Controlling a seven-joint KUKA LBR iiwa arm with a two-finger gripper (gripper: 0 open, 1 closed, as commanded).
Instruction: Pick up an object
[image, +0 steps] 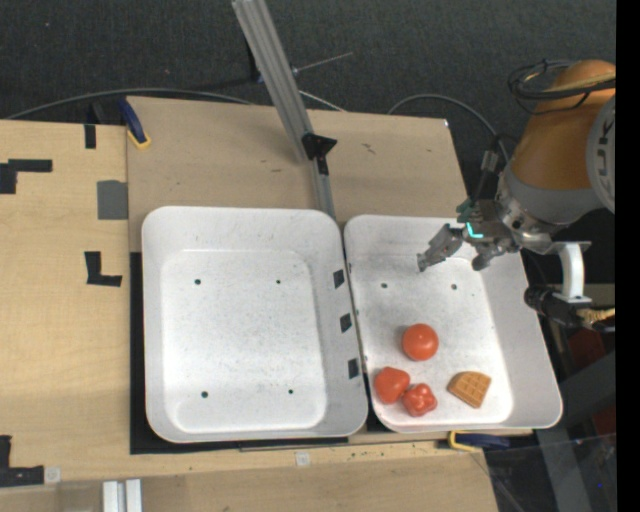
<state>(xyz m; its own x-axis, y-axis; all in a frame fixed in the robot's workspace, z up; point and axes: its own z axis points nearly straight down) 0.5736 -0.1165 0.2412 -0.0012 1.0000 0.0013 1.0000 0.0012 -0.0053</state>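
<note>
Hovering over right bin (520, 330) far end, pincer (458, 255) spread w/ nothing between, waffle piece (469, 388) long axis roughly left-right.

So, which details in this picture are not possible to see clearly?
- Gripper, camera view: too small and blurred to tell its state.
- Arm: cut off by the right edge.
- Red objects and: too small to identify; they look in contact.
- Tan object: surface pattern too small to make out.
</note>
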